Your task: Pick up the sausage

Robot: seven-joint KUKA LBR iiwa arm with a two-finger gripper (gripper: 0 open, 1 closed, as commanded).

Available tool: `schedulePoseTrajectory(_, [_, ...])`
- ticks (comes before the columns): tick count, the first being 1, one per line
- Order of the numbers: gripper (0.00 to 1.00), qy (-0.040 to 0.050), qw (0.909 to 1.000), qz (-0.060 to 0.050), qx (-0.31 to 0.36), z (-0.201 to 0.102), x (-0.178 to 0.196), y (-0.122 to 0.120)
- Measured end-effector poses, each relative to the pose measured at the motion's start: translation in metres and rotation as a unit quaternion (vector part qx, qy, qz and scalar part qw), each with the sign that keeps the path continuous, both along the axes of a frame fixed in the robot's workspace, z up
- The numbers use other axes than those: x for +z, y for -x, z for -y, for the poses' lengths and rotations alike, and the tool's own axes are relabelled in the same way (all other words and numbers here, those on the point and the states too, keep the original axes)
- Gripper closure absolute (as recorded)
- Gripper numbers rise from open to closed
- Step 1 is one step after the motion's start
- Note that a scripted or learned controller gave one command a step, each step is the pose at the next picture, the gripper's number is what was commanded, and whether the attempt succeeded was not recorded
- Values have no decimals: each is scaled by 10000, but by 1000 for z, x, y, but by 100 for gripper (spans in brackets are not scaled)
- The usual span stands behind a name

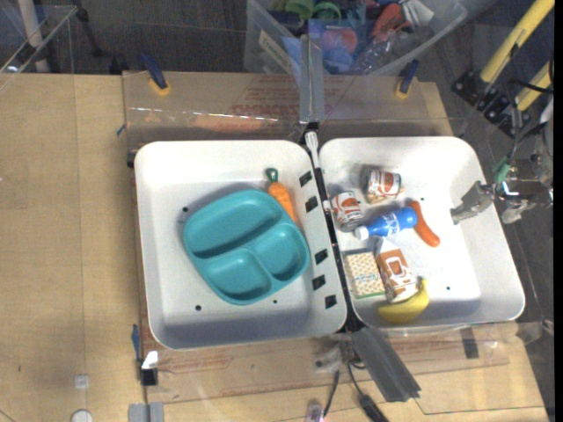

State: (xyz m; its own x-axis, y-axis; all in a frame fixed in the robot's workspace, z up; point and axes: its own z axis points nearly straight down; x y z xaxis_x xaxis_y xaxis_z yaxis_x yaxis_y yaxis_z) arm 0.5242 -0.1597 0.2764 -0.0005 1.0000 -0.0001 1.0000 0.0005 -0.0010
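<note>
Left bin [158, 236]: 1 teal divided plate [244, 246], smooth moulded plastic with 3 compartments, and a carrot [281, 198] wedged just beside its upper right rim. Right bin [493, 280]: 2 small printed cans [362, 197], a blue bottle [390, 222] lying on its side, 2 small cartons [384, 272], a banana [406, 304] curved along the near wall. Sausage [426, 228]: short, glossy orange-red, slightly bent, lying just right of the bottle's cap end, apparently touching it. Gripper [471, 202] sits at the right side of this bin, right of the sausage and apart from it; cannot tell whether it is released or clenched, nothing visible in it. Judgement: approach step. Best to come down over the sausage's free right half, jaws across its narrow width, clear of the bottle; rounded slick skin may roll.
</note>
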Motion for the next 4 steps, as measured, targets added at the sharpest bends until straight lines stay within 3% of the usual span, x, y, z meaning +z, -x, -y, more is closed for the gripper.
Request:
schedulePoseTrajectory(1, [0,-4,10000,-5,22,9,-94,-34])
schedulePoseTrajectory(2, [0,10,9998,68,165,11,-186,-74])
schedulePoseTrajectory(3, [100,34,9998,85,149,14,-175,-75])
schedulePoseTrajectory(4, [100,3,9994,10,337,-52,-76,-143])
